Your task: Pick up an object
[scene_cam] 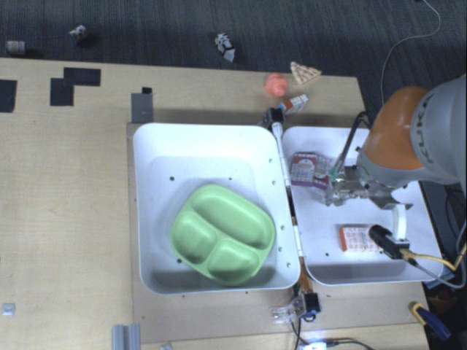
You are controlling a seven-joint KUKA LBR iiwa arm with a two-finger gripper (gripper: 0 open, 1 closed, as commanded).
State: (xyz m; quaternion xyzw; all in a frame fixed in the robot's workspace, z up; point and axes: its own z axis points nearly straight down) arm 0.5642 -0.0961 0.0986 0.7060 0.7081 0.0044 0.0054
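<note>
Nearest the camera we note a small clear clip (292, 313) with wiring on the bench (66, 224) at the bottom edge, just below the join between the two bins. We find the left bin (146, 195) holding a green divided tray (222, 232), tilted, with three compartments visible. We find the right bin (321, 257) holding two items: a red and white packet (356, 238) lying flat toward the near wall, and a pink and white wrapped packet (308, 169) toward the far wall, near the divider. Both packets lie on the bin floor.

We record the arm (408, 133) entering from the right, its orange band above the wrist. The gripper (337, 192) sits low over the right bin, just beside the pink and white packet and apart from the red and white one. We cannot tell how the gripper is set, nor whether it touches anything.

Beyond the bins, on the bench's far edge, we note a pink ball (276, 84), a wedge-shaped toy (304, 72) and a small tube (295, 104).
</note>
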